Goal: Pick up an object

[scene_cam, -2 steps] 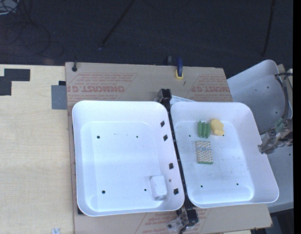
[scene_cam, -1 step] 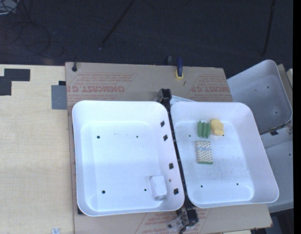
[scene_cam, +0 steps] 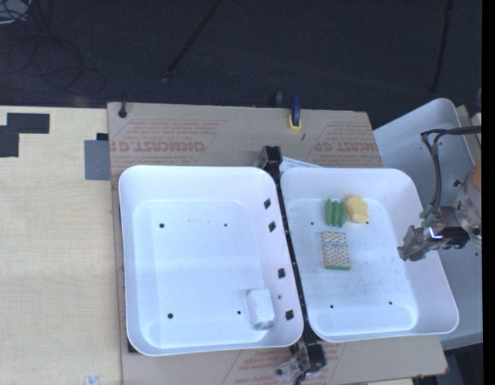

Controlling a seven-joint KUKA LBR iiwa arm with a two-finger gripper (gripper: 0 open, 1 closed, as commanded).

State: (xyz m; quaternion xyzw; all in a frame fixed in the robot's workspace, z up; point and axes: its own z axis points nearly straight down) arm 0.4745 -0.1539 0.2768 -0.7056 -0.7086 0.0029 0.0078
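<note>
Tool at the right rim of the right bin, objects lying loose in both bins.

The tool [scene_cam: 413,245] sits at the right edge of the frame, over the right wall of the right bin [scene_cam: 428,311], with nothing seen between its fingers; whether they are spread or pressed together cannot be told. In the upper middle of that bin lie a green object [scene_cam: 334,212] and, just beside it to the right, a yellow object [scene_cam: 357,208]; a patterned sponge [scene_cam: 336,250] with a green edge rests just below them, well apart from the tool. A pale whitish object [scene_cam: 260,307] lies in the lower right corner of the left bin [scene_cam: 143,255]. Both bins stand on the brown board of the surface [scene_cam: 191,139].
</note>
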